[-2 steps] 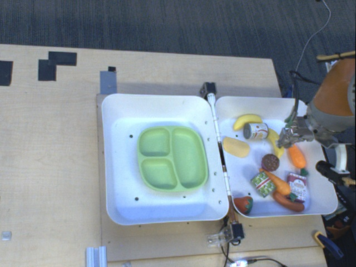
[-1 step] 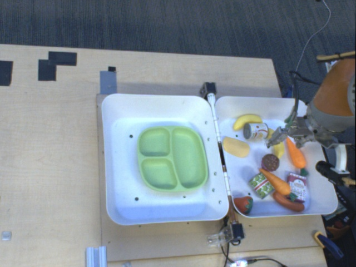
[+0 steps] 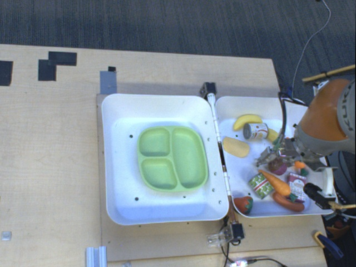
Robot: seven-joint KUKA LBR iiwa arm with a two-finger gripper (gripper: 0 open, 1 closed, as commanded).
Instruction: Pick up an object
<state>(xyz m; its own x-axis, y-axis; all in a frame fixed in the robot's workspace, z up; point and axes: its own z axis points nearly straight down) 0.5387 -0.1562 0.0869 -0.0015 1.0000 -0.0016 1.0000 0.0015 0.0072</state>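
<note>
Crowding the right bin (image 3: 229,128) at the frame's right, the toys lie jumbled and touching, so any pick is tight: a banana (image 3: 246,120), a can (image 3: 256,131), a carrot (image 3: 276,183), a strawberry (image 3: 243,204). The left bin (image 3: 114,149) holds a green tray (image 3: 172,158). The arm (image 3: 328,118) reaches in from the right, wrist bent down, the gripper (image 3: 276,156) low among the toys at the bin's middle; whether it grips anything I cannot tell.
</note>
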